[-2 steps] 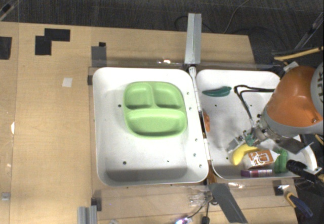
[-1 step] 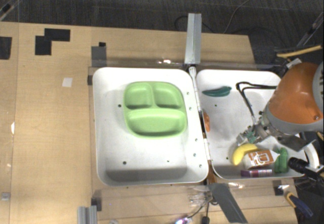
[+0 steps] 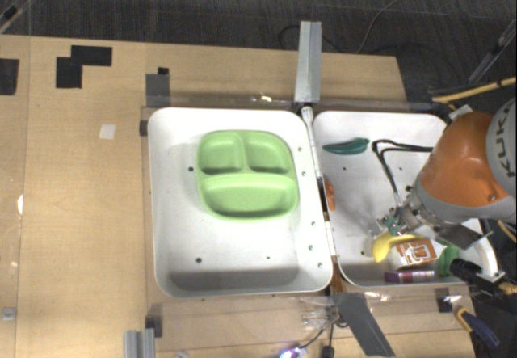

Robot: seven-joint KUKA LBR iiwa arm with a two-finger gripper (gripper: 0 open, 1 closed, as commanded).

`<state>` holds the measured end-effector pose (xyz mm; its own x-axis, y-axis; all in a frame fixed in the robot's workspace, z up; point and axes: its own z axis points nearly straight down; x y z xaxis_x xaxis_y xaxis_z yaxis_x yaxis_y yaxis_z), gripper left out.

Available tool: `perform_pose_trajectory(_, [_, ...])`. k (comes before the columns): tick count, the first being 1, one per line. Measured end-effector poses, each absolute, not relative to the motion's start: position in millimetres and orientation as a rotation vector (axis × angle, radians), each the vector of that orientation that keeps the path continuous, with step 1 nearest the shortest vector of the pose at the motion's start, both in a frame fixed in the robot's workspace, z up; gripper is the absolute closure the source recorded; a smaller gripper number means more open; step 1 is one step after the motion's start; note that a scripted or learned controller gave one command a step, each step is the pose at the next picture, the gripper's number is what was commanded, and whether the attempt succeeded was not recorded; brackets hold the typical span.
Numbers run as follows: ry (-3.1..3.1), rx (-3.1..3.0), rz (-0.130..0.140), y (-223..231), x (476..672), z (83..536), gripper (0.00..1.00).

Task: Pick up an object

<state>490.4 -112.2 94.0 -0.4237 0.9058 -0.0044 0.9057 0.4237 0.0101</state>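
My gripper reaches down into the right bin, low in its front right part, just above a yellow banana-shaped toy. An orange-labelled packet lies beside the banana, and a purple marker and a dark green object rest along the bin's front wall. A teal object lies near the far wall. The grey and orange wrist covers the bin's right side.
The left bin holds a green divided plate. A black cable loops across the right bin. A metal post stands behind the wall between the bins.
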Motion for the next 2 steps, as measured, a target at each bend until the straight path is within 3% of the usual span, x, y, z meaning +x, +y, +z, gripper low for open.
perform_pose_trajectory(1, [2.635,1.681,0.008,-114.3,491.4,94.5,0.0])
perform_pose_trajectory(2, [2.661,1.659,0.005,-114.0,598.2,93.8,0.0])
